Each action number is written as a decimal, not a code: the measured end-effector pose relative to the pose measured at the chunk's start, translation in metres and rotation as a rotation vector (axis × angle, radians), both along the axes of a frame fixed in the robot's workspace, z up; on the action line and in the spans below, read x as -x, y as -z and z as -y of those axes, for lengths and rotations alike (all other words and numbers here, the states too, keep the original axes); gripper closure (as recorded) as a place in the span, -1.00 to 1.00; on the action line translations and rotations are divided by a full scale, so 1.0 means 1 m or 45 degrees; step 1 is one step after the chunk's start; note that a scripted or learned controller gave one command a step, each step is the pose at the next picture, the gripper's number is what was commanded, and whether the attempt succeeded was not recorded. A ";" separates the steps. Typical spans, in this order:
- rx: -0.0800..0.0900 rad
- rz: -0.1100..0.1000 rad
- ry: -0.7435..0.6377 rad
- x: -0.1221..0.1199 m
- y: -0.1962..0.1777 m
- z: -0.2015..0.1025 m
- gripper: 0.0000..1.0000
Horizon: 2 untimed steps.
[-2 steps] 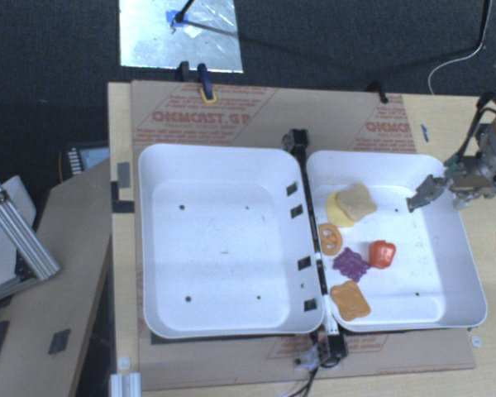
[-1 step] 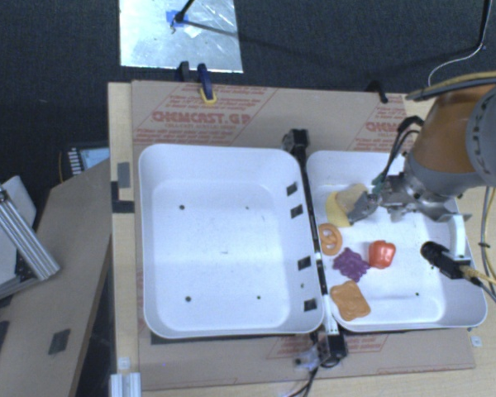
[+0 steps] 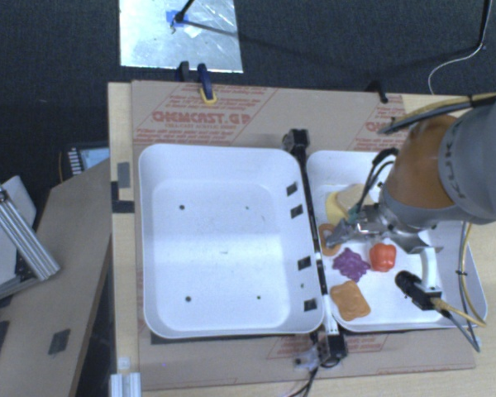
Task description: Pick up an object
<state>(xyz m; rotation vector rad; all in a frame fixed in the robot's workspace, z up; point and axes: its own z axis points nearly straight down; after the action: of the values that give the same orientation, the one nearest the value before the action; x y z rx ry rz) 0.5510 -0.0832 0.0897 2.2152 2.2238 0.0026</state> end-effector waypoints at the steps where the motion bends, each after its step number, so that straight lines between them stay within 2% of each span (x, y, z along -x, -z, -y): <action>1: 0.002 0.003 0.002 -0.002 -0.013 0.002 1.00; 2: 0.000 0.025 -0.008 -0.055 -0.174 -0.033 1.00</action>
<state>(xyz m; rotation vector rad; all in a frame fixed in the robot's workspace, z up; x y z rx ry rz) 0.6062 -0.0505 0.2633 2.1985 2.2209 0.0241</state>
